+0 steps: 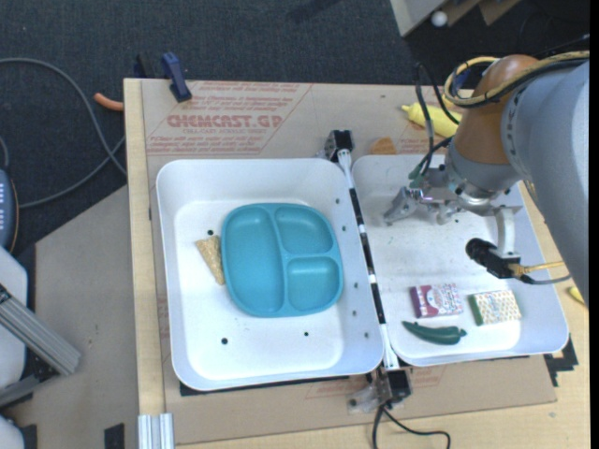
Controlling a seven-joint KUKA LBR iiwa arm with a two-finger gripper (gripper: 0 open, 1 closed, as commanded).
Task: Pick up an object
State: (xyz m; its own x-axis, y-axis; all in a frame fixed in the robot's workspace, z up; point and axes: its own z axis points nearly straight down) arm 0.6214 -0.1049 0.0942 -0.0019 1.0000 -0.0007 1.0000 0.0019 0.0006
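Pincer (419, 211): open over the far half of the right bin (412, 262), fingers spread, gripping nothing, well apart from the loose items. Left to right: blue clamp (175, 76) at the far edge of the worktop (234, 143), beyond the left bin (178, 251); in that bin, tan textured piece (210, 253) tucked partly under a teal divided plate (281, 258); yellow item (416, 113) on the worktop beyond the right bin; in the right bin's near half, dark green pod-shaped item (433, 332) along the near rim, red-and-white packet (435, 299) just behind it, green-and-white packet (493, 307) near that packet, on its right.
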